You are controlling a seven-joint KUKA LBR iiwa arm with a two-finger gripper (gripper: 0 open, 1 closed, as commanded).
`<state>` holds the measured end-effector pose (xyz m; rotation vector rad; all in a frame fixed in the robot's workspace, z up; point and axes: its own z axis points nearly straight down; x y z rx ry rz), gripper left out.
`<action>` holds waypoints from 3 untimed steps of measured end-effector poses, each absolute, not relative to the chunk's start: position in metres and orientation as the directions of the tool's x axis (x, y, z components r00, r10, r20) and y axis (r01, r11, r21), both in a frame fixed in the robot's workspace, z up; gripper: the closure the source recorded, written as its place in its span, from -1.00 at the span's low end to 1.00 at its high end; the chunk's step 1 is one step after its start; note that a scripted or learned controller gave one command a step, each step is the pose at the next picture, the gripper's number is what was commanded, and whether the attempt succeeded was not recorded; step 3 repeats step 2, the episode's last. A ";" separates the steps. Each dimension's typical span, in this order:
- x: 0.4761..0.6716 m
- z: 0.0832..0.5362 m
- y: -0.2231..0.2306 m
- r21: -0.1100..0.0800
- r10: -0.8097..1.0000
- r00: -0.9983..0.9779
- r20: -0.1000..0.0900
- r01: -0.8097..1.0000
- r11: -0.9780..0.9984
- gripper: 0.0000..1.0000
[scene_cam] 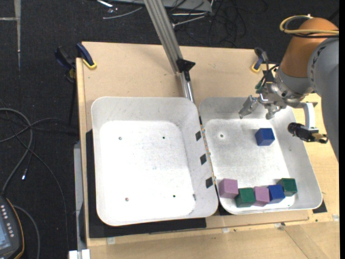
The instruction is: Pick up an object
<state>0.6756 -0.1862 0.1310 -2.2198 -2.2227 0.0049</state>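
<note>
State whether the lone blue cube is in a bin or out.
In: the blue cube rests on the right bin's floor, apart from the five cubes by its near edge.

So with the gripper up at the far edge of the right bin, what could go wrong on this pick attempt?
The gripper hovers near the right bin's far rim, apart from every block, so closing here would likely grab nothing. The lone blue block sits clear and looks the easier target. The five blocks along the near wall are packed touching each other, so fingers may not fit between them and could shove neighbours or jam against the wall.
</note>
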 end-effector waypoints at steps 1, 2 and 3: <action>0.618 0.092 -0.210 -0.007 1.000 0.004 0.000 1.000 -0.004 -1.00; 0.623 0.106 -0.208 0.002 1.000 0.001 -0.001 1.000 -0.001 1.00; 0.623 0.106 -0.208 0.002 1.000 0.001 -0.001 1.000 -0.001 1.00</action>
